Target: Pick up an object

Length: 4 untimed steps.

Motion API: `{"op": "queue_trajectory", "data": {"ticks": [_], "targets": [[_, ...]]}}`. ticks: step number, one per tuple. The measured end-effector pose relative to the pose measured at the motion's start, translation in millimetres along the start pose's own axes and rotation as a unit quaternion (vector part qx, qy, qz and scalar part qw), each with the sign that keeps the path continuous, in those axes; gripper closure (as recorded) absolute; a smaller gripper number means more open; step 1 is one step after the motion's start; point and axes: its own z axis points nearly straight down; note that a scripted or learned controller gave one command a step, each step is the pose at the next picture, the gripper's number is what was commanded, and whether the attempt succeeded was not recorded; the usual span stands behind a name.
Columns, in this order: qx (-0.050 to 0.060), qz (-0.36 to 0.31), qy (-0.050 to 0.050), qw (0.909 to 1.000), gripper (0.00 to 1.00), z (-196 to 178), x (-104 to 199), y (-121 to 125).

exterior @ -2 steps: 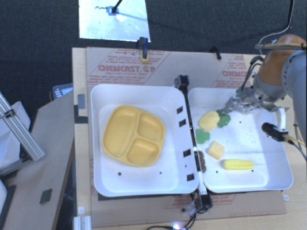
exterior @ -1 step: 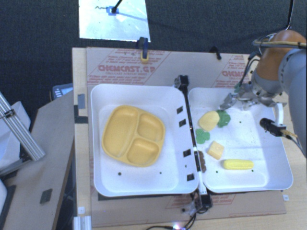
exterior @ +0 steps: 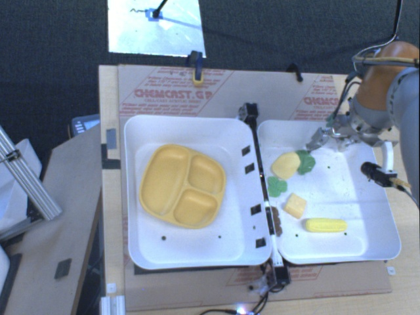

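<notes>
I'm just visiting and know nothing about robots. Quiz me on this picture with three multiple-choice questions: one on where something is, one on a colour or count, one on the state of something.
1. Where does the divided yellow tray lie?
A. In the left bin
B. In the right bin
C. On the bare bench outside the bins

2. How many green pieces lie in the right bin?
A. None
B. Two
C. Five

3. How does the corn cob lie?
A. Standing on end
B. On its side on the bin floor
C. Lifted in the air by the arm

Answers:
1 A: the tray sits inside the left bin.
2 B: one green piece touches the pale yellow lump, another green piece lies below it.
3 B: the cob lies flat, far from the gripper.
</notes>
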Motion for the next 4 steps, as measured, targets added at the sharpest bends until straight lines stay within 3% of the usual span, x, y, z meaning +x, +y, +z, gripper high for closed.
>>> {"op": "queue_trajectory", "data": {"ticks": [1,2,3,4], "targets": [[0.003,0.001,0.001,1.0000,0.00,1,-8,-51],[-0.001,-0.003,0.001,1.0000,0.00,0,7,-7],[0.000,-0.001,0.000,1.0000,0.00,0,-6,0],[-0.002,-0.003,0.000,1.0000,1.00,-12,-5,2]]}}
